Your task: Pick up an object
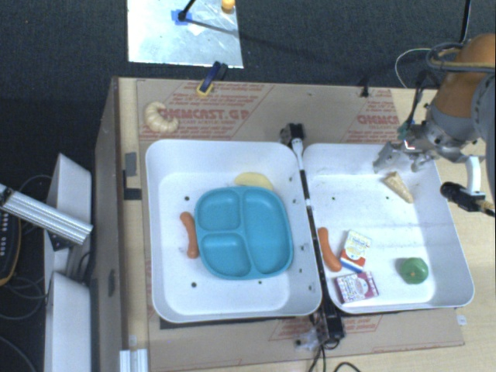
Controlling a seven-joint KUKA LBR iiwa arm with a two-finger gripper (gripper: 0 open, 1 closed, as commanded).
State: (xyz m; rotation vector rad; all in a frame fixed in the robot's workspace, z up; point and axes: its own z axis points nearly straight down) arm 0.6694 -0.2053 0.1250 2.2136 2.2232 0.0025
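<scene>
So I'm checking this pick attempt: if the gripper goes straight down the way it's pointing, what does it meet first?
Most likely the pale wedge-shaped piece in the right bin. The gripper hangs just above and to the wedge's upper left, so it may instead land on bare bin floor beside it; depth is unclear from this slant.

Bench (232,115) with two white bins (225,169)

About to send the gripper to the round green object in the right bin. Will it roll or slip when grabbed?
The round green object looks rounded and glossy, so it may roll if nudged and could slip from flat fingers. It sits apart from the small purple-and-white carton, on the white bin floor, so a push would probably send it toward the rim. It looks small, likely light.
</scene>
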